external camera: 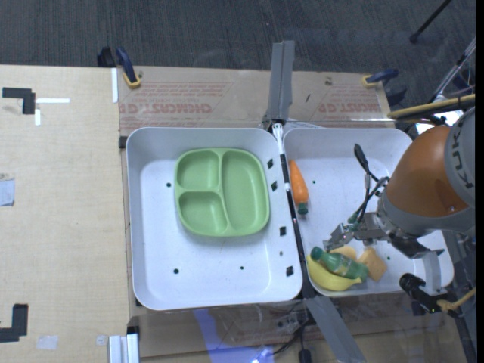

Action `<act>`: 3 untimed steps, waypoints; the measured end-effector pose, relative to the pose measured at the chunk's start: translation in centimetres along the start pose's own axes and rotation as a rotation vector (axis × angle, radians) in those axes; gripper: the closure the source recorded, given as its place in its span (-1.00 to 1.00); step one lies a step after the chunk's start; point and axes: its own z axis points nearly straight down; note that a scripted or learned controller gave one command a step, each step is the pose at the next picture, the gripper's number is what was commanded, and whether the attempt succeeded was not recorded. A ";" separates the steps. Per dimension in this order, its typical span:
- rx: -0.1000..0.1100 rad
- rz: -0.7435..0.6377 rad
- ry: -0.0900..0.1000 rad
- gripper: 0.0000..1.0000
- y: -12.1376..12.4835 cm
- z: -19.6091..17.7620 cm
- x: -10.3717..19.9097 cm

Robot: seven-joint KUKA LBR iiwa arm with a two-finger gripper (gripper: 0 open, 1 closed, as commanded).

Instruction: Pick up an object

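In the right bin an orange carrot with a green stem end lies along the left wall. At the bin's front edge a yellow banana lies with a green toy vegetable on top of it. A tan-yellow piece sits just to their right. My gripper hangs low over the front of this bin, just above and behind the green vegetable and the banana. Nothing shows held in it. The grey arm with its orange band covers the bin's right part.
The left bin holds a light green divided plate near its middle. A grey divider bar rises behind the two bins. Blue clamps sit on the cardboard at the back, and cables run by the arm.
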 end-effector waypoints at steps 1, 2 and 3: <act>0.002 -0.266 0.002 -1.00 -0.1 0.9 0.4; 0.002 -0.263 0.002 -1.00 0.7 0.9 0.3; 0.001 -0.258 0.002 1.00 0.7 0.1 0.2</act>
